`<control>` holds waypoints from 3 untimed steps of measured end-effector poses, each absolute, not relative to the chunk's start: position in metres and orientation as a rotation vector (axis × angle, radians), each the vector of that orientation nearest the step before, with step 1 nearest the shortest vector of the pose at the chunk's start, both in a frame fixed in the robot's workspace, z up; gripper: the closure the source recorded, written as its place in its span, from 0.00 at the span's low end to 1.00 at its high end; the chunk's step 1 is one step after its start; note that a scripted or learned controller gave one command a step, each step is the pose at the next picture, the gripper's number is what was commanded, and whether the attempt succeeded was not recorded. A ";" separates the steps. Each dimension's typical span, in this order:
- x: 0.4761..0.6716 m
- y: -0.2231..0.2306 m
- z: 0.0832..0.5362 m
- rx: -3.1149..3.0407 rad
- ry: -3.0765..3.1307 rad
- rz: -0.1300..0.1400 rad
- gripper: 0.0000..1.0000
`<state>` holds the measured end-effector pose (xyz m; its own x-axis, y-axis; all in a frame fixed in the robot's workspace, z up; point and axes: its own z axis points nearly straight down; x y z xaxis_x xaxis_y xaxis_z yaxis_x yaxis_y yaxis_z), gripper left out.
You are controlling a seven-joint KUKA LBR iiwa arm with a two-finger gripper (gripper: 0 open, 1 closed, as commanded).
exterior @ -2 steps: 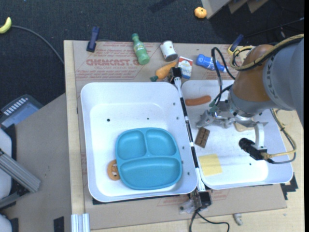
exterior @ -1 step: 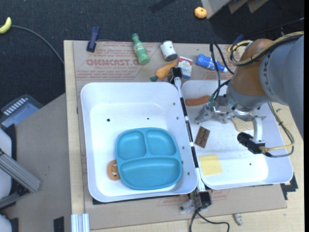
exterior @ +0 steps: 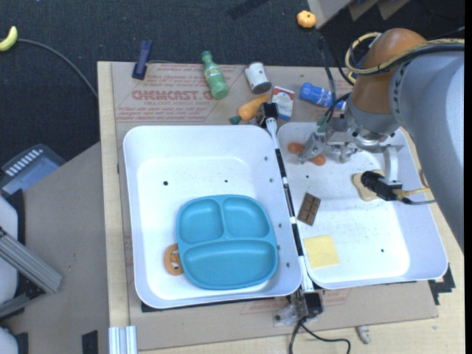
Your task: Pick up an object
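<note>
My gripper [exterior: 322, 152] is low over the far left part of the right bin [exterior: 383, 260]. Small orange pieces [exterior: 296, 147] lie in the bin right beside it, one partly under the gripper. Nearer the front of the same bin are a brown block [exterior: 308, 209] and a flat yellow square [exterior: 321, 251]. The left bin [exterior: 147, 161] holds a blue divided plate [exterior: 225, 240], and a small brown pretzel-shaped piece [exterior: 172, 259] pokes out at the plate's left edge.
Behind the bins, on the cardboard sheet, lie a green bottle [exterior: 214, 74], a dark blue item [exterior: 141, 59], a white can [exterior: 257, 77], a blue can [exterior: 316, 94], an orange carrot [exterior: 251, 109] and a small white box [exterior: 282, 102]. The arm covers the right bin's far right.
</note>
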<state>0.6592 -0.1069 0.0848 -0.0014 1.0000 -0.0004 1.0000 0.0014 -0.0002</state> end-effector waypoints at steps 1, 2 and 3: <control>0.667 -0.039 0.186 2.218 2.222 0.005 0.00; 0.628 -0.094 0.118 2.223 2.221 -0.003 0.00; 0.590 -0.093 0.084 2.224 2.222 -0.002 0.00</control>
<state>0.5898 -0.0931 0.0839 0.0009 1.0000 0.0007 1.0000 -0.0009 -0.0025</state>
